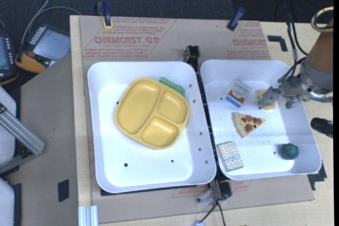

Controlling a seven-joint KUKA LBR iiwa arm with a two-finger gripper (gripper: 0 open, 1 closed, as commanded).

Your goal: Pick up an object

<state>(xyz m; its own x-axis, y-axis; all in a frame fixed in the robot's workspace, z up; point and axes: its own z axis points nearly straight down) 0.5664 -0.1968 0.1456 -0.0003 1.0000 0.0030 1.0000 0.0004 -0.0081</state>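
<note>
over the far right part of the right bin (302, 164), the gripper (279, 95) hangs above a small yellow piece (267, 102); whether it is open or closed i cannot tell. just left of it lies a small blue and white carton (238, 93), with a pizza slice toy (247, 123) nearer. a patterned packet (230, 155) sits at the near left corner, a dark green ball (289, 151) at the near right. left bin (106, 166) holds a yellow divided plate (152, 113) with a green thing (172, 85) at its far edge.

You can see just a bit of a flat green thing (172, 85) peeking from under the yellow plastic plate (152, 112). The small yellow piece (268, 104) is partly hidden behind the grey metal gripper (276, 96).
</note>
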